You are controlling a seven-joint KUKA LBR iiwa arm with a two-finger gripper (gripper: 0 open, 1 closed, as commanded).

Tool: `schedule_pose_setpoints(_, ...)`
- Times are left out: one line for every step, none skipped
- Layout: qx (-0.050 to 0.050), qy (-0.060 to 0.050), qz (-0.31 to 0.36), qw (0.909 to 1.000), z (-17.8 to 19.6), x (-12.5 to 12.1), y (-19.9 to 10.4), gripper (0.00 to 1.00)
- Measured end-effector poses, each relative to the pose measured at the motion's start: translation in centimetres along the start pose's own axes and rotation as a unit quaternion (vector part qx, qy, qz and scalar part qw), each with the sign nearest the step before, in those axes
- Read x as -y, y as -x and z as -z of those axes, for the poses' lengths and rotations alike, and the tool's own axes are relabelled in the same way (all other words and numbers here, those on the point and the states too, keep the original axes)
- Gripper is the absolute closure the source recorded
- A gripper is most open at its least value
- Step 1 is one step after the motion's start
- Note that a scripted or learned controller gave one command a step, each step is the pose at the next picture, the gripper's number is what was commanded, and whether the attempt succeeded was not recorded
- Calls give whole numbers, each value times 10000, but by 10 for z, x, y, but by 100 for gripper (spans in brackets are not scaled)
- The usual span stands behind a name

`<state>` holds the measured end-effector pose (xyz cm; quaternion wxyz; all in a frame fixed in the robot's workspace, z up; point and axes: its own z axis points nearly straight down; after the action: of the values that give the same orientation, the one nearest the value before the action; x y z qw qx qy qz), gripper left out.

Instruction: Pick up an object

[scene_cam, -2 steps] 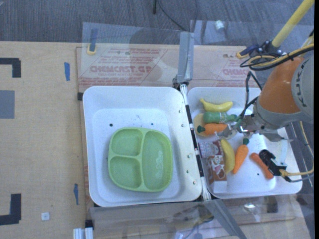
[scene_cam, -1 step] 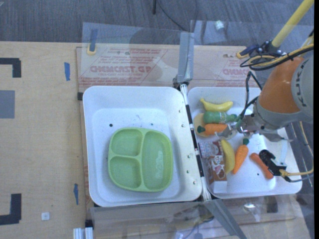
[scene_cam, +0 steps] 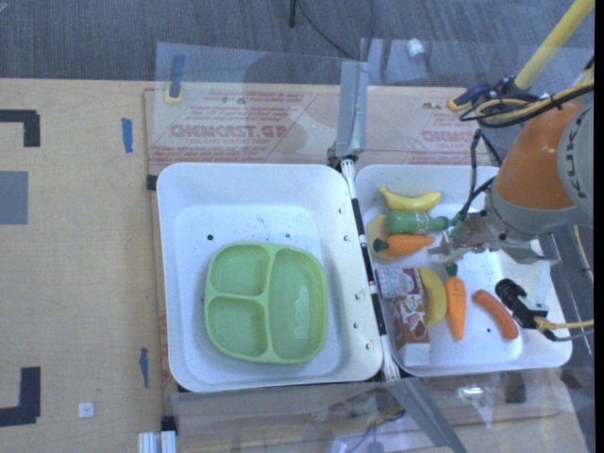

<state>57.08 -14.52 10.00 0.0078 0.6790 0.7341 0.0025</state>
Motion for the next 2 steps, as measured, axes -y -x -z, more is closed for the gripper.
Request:
schedule_pose_setpoints(0, -1, -4, 10000, 0, 0, 0, 0)
schedule_pose_setpoints(-28, -27, -231, 9997, -11, 42, 7, 0)
